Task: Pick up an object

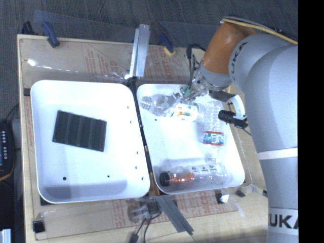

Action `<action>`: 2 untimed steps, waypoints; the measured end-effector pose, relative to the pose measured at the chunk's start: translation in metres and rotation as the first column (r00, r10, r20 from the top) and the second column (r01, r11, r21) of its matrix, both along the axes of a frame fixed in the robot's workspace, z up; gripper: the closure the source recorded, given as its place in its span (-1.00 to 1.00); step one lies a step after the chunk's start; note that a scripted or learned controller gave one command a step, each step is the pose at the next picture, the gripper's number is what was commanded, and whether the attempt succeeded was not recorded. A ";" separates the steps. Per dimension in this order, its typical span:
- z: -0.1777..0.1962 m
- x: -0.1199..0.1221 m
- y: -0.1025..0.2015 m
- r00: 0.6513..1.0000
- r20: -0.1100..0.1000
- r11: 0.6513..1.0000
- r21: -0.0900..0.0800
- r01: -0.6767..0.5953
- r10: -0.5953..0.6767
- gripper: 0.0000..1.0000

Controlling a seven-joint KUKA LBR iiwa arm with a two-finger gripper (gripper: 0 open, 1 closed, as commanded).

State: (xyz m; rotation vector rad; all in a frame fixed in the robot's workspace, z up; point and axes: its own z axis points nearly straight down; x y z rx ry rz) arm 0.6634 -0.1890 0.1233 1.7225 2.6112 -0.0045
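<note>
On the table [76, 54] sit two shallow white bins side by side. The left bin [45, 105] holds one thing: a dark ribbed rectangular pad [80, 130], lying flat and slightly tilted, toward that bin's left half. The right bin [167, 146] holds clear plastic bottles, and I count three that can be made out for certain. One crumpled clear bottle [158, 104] lies near the far left corner of that bin. One upright-looking bottle with a red and blue label [213, 135] stands or lies along the right wall. One long bottle with a black cap and an orange label [192, 175] lies on its side along the near wall, cap pointing toward the divider between the bins. Between the crumpled bottle and the labelled one is a small white item with green and orange print [185, 113]; what it is cannot be told.

The single grey arm, with its orange band [223, 47], reaches in from the right, and the hand [190, 92] is low over the far edge of the right bin, just above the white printed item and beside the crumpled bottle. Whether it is apart, together or clamped on anything I cannot tell. Two blue clamps [50, 34] grip the table's far edge.
</note>
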 end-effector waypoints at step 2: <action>-0.026 -0.014 -0.020 0.877 -0.006 0.878 0.005 -0.480 0.480 -1.00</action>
